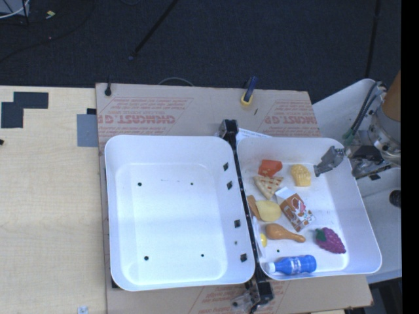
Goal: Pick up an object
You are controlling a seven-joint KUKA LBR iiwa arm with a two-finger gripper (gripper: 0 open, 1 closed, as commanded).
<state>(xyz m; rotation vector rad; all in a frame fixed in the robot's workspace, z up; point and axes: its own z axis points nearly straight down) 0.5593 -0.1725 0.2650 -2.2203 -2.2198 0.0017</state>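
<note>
While the hand [330,159] hovers over the right bin [366,241], its fingers look parted, gripping nothing. Nearest lies the yellow corn [300,174], just left of the hand.

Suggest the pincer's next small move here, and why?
Probably shift left and lower toward the yellow corn piece. The pincer hangs above the right bin near its upper right part, holding nothing, and that piece is the nearest item with some free space around it.

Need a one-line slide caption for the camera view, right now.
Gripper hovers over the right bin of toy food, near the corn, holding nothing.
</note>
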